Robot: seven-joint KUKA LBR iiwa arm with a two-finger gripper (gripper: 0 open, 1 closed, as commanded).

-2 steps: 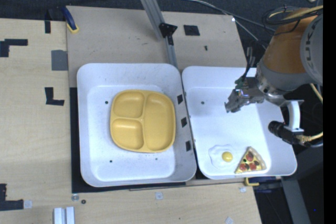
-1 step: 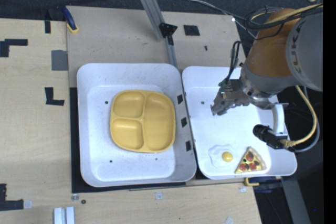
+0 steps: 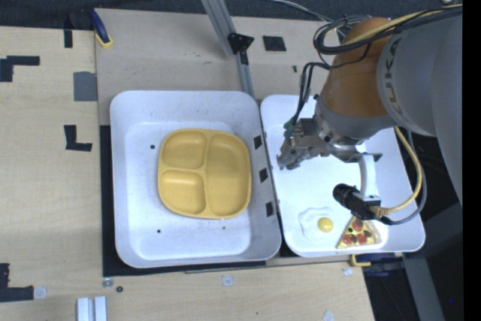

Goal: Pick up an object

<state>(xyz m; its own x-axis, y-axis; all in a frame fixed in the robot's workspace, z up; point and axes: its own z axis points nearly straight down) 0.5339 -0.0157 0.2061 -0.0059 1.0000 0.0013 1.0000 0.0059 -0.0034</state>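
A yellow divided plate [image 3: 204, 173] lies in the middle of the left bin [image 3: 135, 116]. In the right bin [image 3: 398, 233] a toy fried egg [image 3: 319, 222] lies near the front, with a toy pizza slice [image 3: 358, 234] just to its right. My gripper [image 3: 291, 154] hangs over the left part of the right bin, behind the egg and apart from it. The grey arm with its orange band [image 3: 361, 79] covers the back of that bin.
A slanted metal pole [image 3: 214, 4] rises behind the bins. Black cables [image 3: 391, 210] loop off the wrist above the pizza slice. The bench around the bins bears black tape marks [image 3: 75, 137].
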